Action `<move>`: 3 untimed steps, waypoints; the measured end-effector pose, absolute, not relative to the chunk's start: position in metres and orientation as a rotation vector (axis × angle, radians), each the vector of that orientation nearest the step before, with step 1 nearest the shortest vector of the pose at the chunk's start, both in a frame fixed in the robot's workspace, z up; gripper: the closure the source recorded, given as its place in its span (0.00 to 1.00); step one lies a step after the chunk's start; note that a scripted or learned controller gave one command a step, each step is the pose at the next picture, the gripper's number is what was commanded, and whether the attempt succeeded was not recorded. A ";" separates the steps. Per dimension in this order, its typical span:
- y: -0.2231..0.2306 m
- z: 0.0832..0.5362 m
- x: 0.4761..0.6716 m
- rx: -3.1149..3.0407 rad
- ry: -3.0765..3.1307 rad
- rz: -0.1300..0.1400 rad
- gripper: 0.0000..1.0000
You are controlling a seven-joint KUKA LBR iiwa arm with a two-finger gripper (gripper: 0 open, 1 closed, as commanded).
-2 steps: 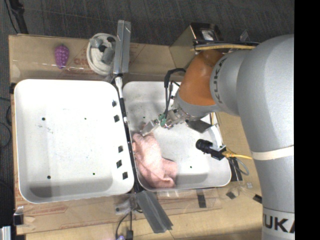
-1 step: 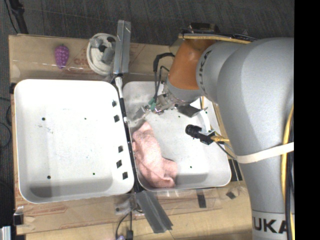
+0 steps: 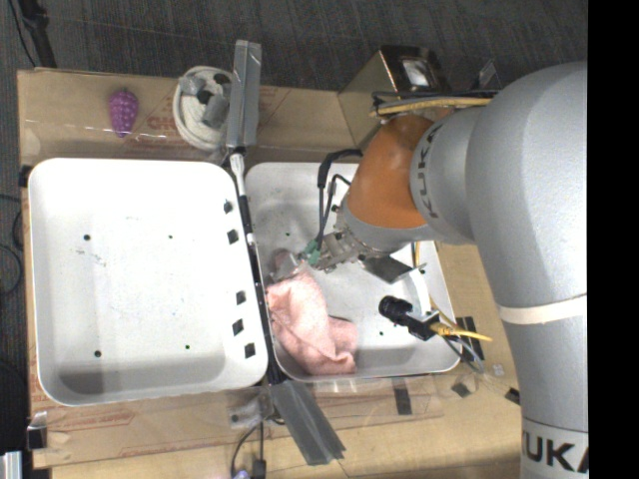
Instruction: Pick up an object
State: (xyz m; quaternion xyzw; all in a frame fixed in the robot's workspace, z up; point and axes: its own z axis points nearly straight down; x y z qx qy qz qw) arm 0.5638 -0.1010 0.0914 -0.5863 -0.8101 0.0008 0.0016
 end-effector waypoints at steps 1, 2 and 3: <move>-0.102 0.101 0.564 -1.835 -2.545 0.004 1.00; -0.042 0.192 0.572 -2.007 -2.414 0.003 1.00; -0.042 0.192 0.572 -2.007 -2.414 0.003 0.00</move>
